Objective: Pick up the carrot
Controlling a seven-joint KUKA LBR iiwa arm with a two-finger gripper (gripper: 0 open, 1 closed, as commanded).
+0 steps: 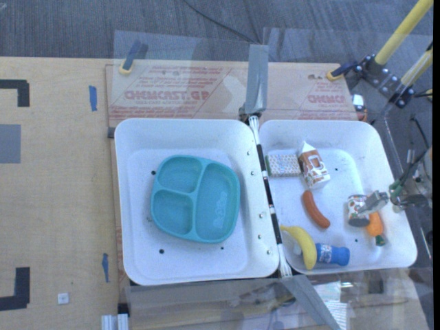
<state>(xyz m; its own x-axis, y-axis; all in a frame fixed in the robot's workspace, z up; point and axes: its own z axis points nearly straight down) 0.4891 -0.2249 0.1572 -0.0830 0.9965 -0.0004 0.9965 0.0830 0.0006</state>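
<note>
Over right bin's [405, 249] far right: pincer [382, 199] hovers just above carrot [375, 225], beside small can [357, 210]; whether it's open or closed, cannot tell; carrot not lifted, grasp still to do
</note>
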